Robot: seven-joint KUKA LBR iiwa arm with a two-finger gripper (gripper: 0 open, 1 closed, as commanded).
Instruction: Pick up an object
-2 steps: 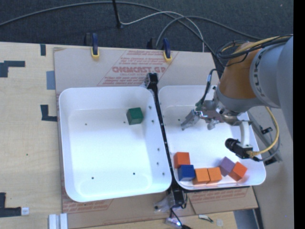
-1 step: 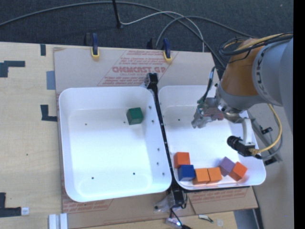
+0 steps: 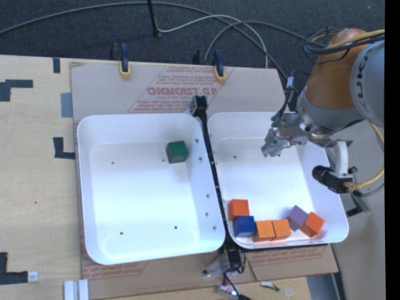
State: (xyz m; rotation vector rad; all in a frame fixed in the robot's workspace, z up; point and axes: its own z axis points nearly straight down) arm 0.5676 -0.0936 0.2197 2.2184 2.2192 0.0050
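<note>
Nearest the lens, at the bottom of the view, a small tangle of clips and wires (image 3: 224, 274) pokes out beneath the seam where the two bins meet; its shape is too small and dark to read. Just above it, the right bin (image 3: 325, 167) holds a cluster of blocks pressed into its near corner: an orange block (image 3: 238, 207) touching a blue block (image 3: 244, 225), then two orange blocks (image 3: 272, 229) side by side against the near wall, a purple block (image 3: 298, 217) and one more orange block (image 3: 313, 224) tilted against the rim. The near faces of this row are partly hidden by the bin's lip.

The left bin (image 3: 94, 186) carries a single green block (image 3: 177, 151), well apart from everything else, near its far right part.

The arm (image 3: 340, 80) enters from the right, and much of it is cut off by the frame edge. Its gripper (image 3: 275, 144) hangs over the far part of the right bin, well apart from the block cluster. The metal tip is blurred and seen from an awkward angle, so I cannot tell whether it is apart or together; nothing is visibly between its parts.

Cardboard (image 3: 181, 89) under the bins bears red print and is clamped to the table (image 3: 31, 167) by two blue-and-yellow clamps (image 3: 124, 60).
</note>
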